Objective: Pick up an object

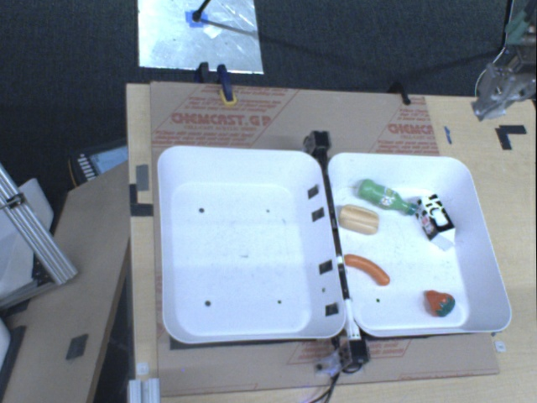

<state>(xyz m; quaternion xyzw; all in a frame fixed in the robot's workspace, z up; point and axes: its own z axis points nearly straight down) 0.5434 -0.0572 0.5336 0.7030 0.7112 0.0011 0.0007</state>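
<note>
The right bin [478,225] holds several small objects: a green bottle [384,196] lying on its side, a tan bun [359,218], an orange sausage [367,269], a black-and-white carton [435,217] and a red-and-green strawberry-like piece [440,303]. My gripper [502,86] hangs at the far right edge of the view, above the bench beyond the right bin's back corner, well away from every object. Nothing shows between its fingers.
The left bin [176,225] lies beside the right one, joined by a black clipped seam [329,233]. Both rest on a cardboard sheet [277,116]. A shiny metal plate [200,23] lies at the back, and an aluminium rail [33,233] sits at the left.
</note>
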